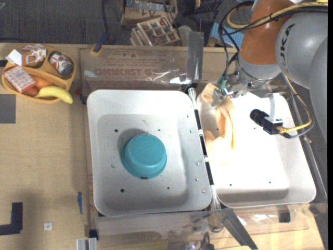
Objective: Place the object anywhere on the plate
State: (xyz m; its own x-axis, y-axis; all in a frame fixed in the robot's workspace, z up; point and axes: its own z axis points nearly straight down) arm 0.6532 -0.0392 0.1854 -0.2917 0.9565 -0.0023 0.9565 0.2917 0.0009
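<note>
1. Far left, you have a yellow tray [13,85] on the counter [41,155]. It holds a banana [55,93] and some small toy food packs, too small to read.
2. Lower left on the counter, a black block [16,215] lies well apart from the bins.
3. Behind the bins you see a clear plastic sheet [140,72] with faint red print, lying flat along the back edge.
4. The left bin [104,108] is white and shallow. The teal plate [144,155] sits near its middle, round and domed, nothing on it.
5. The two bins touch along a metal seam running down between them.
6. The task object [221,123] is in the right bin [260,176], hard against that bin's left wall, just beside the seam. It is a pale peach floppy thing with an orange strip down it. It is well apart from the plate and in the other bin.
7. The end effector [227,91] is right at the object's top end, touching or nearly so. You cannot tell whether it is clenched or released; the view is too cluttered there, so a grasp is unconfirmed.
8. A small black part [263,119] with a yellow cable [296,128] hangs over the right bin, right of the object.
9. Top right, the grey arm [307,40] comes in, with the orange band [263,27] just above the wrist.
</note>
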